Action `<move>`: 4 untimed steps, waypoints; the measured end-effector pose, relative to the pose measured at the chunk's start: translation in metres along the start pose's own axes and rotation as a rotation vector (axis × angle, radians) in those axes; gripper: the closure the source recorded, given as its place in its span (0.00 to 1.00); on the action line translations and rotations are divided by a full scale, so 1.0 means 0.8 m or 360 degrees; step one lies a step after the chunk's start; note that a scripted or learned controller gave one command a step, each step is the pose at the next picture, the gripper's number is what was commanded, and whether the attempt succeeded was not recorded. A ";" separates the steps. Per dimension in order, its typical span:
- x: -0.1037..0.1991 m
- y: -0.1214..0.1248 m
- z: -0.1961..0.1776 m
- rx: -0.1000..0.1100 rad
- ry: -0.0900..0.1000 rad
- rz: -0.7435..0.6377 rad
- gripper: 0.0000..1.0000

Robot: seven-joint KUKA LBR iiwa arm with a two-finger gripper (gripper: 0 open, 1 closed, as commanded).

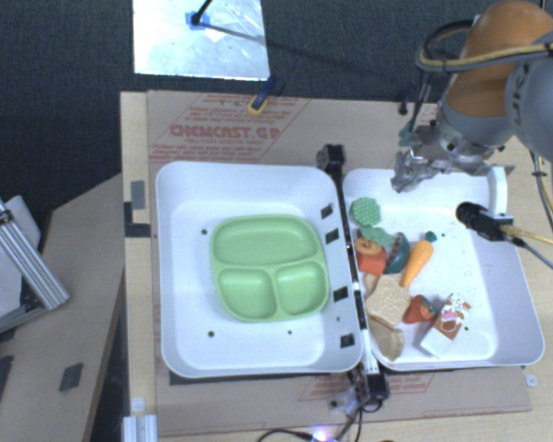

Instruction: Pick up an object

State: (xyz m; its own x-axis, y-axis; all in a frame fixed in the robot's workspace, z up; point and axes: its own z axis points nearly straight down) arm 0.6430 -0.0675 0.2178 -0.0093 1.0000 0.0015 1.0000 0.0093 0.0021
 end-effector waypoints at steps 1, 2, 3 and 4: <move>0.080 0.011 -0.005 -0.0002 0.0002 -0.0003 1.00; 0.151 0.004 -0.018 -0.0001 0.0002 -0.0002 1.00; 0.208 0.020 -0.004 -0.0001 0.0000 0.0001 1.00; 0.191 0.022 -0.009 -0.0001 -0.0002 0.0014 1.00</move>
State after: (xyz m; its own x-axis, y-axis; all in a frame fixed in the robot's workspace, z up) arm 0.6593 0.0852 0.2253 -0.0003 1.0000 0.0001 1.0000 0.0003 0.0028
